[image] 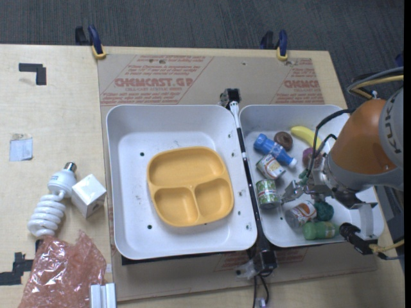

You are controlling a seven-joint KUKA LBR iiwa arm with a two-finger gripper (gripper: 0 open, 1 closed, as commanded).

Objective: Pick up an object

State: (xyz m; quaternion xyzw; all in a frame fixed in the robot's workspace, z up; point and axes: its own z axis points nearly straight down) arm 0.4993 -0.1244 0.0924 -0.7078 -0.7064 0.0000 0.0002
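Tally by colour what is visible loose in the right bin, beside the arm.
Blue: 1, bottle
Yellow: 1, banana
Brown: 1, round piece
Green: 3, can, dark lump, cylinder
White-labelled: 2, cans
Total: 8; the arm may hide more.

Arm (366,146) cut off at right edge, its orange band hides far-right part of right bin (257,117). Gripper (302,191) low among clutter, finger state unreadable. Banana (302,133) partly behind arm. Small cans' labels too small to read. Pink plastic wrap (61,274) cut off at near edge.
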